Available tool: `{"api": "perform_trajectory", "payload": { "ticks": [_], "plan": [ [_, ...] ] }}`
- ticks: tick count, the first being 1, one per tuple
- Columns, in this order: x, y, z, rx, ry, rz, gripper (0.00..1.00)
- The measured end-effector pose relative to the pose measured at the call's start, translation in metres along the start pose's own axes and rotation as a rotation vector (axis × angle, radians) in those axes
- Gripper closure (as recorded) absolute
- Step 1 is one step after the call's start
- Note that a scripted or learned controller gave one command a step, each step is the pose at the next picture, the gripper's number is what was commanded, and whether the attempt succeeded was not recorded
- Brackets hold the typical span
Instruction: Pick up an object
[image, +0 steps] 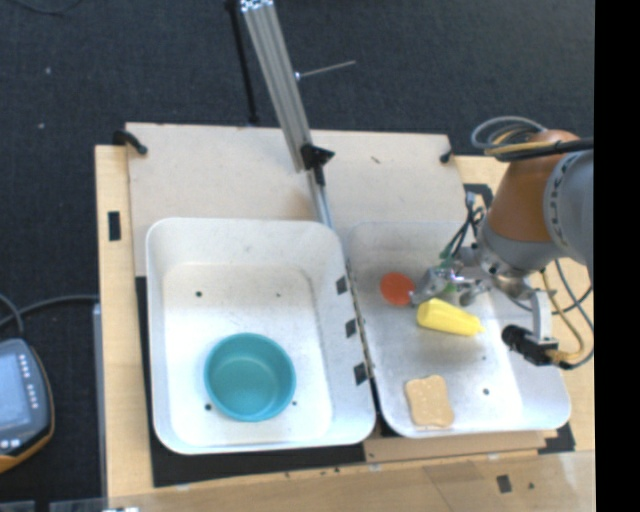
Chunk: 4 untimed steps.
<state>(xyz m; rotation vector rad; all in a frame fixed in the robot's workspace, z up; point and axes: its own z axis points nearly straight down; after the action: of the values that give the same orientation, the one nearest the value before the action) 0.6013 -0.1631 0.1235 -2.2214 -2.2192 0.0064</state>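
In the right bin (520, 400) lie a yellow, corn-like object (449, 319), a small red round object (397, 289) and a tan slice of toast (429, 401). The arm comes in from the right, its orange band above the wrist. My gripper (450, 284) hangs low over the middle of the right bin. It is directly above the upper edge of the yellow object and just right of the red one. Whether it touches the yellow object is unclear. The toast lies apart, near the bin's front edge.
A teal bowl (250, 376) sits in the front of the left bin (180, 250). A slanted metal pole (285, 90) rises from the back between the bins. Cables and a black connector (530, 342) hang by the wrist at the right bin's right side.
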Motion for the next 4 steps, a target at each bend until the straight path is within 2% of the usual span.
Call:
{"api": "perform_trajectory", "payload": {
  "ticks": [1, 3, 4],
  "plan": [
    [-0.001, 0.002, -0.014, -0.008, 0.001, 0.005, 1.00],
    [0.006, 0.007, -0.125, -0.007, 0.000, -0.004, 1.00],
    [0.005, 0.008, -0.136, -0.008, 0.001, -0.006, 1.00]
  ]
}}
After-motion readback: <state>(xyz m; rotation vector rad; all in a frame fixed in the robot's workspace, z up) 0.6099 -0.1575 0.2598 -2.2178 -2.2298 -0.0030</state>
